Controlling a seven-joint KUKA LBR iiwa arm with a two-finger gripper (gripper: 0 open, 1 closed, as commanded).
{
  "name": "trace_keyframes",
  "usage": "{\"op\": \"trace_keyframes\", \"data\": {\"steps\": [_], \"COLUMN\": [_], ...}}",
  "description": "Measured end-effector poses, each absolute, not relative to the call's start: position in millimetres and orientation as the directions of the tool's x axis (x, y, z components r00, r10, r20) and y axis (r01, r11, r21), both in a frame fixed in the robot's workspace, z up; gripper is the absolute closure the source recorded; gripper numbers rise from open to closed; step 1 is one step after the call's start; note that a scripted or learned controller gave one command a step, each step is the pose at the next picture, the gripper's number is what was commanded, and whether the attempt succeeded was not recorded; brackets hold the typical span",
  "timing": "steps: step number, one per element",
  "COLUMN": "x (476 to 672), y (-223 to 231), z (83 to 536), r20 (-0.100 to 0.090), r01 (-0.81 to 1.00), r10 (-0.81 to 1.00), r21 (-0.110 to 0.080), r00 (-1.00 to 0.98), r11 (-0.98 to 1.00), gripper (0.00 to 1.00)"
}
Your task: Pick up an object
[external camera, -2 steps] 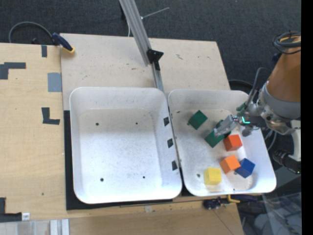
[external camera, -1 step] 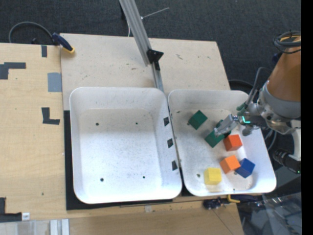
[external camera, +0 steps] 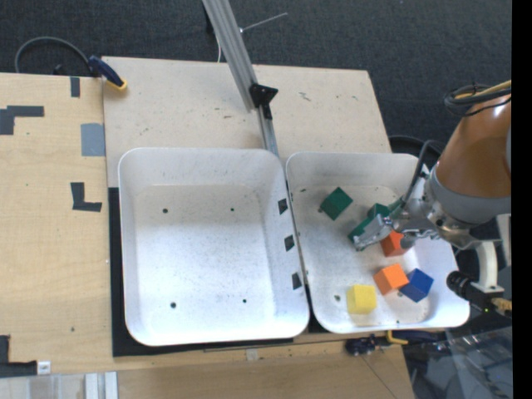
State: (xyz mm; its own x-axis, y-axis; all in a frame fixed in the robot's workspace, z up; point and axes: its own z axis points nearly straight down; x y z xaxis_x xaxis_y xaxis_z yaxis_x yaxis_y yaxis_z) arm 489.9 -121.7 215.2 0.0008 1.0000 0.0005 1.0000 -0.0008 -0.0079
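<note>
The hand (external camera: 376, 229) is reaching low into the right bin (external camera: 349, 166) beside an orange block (external camera: 391, 243); its grip I cannot tell; next, it needs closing and lifting.

Blocks (external camera: 391, 278) in right bin (external camera: 332, 166); left bin (external camera: 199, 160) alongside.

Pale matt wood desk (external camera: 208, 110); two white bins (external camera: 133, 223) of smooth, speckled plastic; a dull metal rail (external camera: 229, 32) at 12 o'clock; glossy orange arm band (external camera: 482, 152) at 3 o'clock
</note>
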Motion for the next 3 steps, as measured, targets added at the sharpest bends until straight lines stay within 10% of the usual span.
{"op": "trace_keyframes", "data": {"steps": [2, 3], "x": [494.5, 495.3], "y": [-112, -112], "z": [112, 124], "r20": [0.001, 0.002], "r01": [1.000, 1.000], "r10": [1.000, 1.000], "r21": [-0.008, -0.005], "r00": [-0.001, -0.002], "r11": [0.001, 0.002], "gripper": [0.00, 1.00]}}
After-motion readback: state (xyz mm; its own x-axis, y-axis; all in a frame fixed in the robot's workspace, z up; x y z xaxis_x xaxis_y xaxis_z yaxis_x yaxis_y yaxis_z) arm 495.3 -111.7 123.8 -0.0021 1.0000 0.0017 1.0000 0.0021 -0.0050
